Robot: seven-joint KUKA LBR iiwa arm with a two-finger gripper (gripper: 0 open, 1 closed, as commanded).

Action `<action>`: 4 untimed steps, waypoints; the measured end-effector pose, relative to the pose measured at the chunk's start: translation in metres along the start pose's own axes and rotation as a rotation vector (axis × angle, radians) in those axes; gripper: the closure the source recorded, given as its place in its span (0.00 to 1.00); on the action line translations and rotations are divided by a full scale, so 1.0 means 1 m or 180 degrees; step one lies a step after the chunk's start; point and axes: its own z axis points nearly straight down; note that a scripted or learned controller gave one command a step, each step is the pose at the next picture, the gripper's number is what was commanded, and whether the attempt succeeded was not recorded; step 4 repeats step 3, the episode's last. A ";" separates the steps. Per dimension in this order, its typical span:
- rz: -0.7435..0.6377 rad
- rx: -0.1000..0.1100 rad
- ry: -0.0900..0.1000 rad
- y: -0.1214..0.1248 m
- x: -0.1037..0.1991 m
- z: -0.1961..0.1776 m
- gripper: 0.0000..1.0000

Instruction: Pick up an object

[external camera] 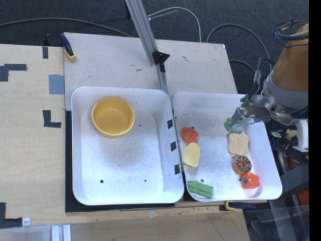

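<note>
Near edge first: green pod sat at lower edge of right bin, red/orange toy at lower right. Further up: donut, bread slice, yellow piece, red piece near the divider. Gripper hung over the bin's right side, just above the bread, w/ something green at its tip; couldn't tell if clenched or released. Left bin had yellow bowl upper left. Imo bread was likeliest target: center over it, descend straight, avoid nudging donut next to it.
</note>
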 end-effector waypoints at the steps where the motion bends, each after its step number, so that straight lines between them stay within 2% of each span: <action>1: -0.0013 0.0024 0.0010 -0.004 0.055 0.001 1.00; 3: -0.0017 0.0034 0.0010 -0.025 0.166 0.042 1.00; 4: -0.0017 0.0034 0.0010 -0.025 0.166 0.042 1.00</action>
